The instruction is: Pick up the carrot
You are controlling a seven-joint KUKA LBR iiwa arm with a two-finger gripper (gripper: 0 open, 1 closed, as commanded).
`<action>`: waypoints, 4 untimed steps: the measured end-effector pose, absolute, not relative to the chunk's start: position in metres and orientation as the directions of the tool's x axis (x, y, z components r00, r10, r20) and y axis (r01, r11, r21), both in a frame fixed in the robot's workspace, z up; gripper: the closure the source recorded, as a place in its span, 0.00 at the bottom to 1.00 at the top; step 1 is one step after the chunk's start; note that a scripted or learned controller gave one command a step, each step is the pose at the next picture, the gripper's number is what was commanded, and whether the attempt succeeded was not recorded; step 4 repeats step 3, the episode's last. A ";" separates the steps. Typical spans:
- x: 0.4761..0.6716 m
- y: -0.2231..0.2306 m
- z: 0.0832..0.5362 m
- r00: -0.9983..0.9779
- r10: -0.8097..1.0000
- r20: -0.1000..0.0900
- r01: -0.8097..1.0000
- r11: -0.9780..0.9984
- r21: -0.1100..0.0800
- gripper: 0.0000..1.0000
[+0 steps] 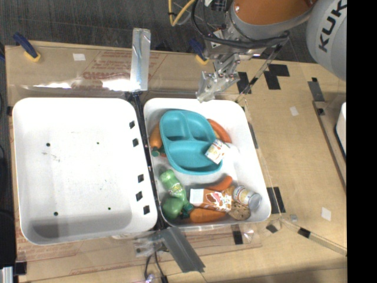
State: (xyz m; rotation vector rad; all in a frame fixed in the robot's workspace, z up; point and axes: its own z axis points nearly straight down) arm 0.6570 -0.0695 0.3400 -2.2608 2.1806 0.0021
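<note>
Above the far rim of the right bin (254,152), the gripper (213,86) hangs from the grey arm with its orange band (268,2), reaching in from the upper right. Its pale metal fingers (207,88) point down toward the bin's back edge, and they are too small and blurred to tell whether they are apart or together. Nothing shows between them.

The right bin is crowded. A teal divided plate (185,140) lies tilted across its middle, and a small white packet (216,152) rests on the plate's right edge. The carrot (206,214) lies at the near end of the bin, orange and lengthwise along the front wall, well apart from the gripper. Just above it sits a flat packet with red print (215,199), and to its right a tin can (246,198) lies on its side. A green pepper (172,207) touches the carrot's left end, and a green bottle-like item (171,183) lies just behind the pepper. Other orange pieces peek out around the plate: one (220,131) at its upper right, one (155,139) at its left against the bin wall, and one (224,183) under its lower right edge. What these are cannot be told for sure.

The left bin (73,164) sits beside it, white with a few dark specks on its floor. Both bins rest on a brown bench (294,158) marked with black tape.
</note>
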 end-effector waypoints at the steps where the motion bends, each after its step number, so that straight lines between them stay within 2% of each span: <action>1: 0.657 -0.060 0.324 0.493 -0.870 -0.002 -0.870 -0.493 0.001 1.00; 2: 0.650 -0.068 0.314 0.748 -0.663 -0.004 -0.663 -0.748 0.001 1.00; 3: 0.657 -0.067 0.325 0.911 -0.411 0.003 -0.411 -0.911 -0.005 1.00; 4: 0.657 -0.067 0.325 0.911 -0.411 0.003 -0.411 -0.911 -0.005 1.00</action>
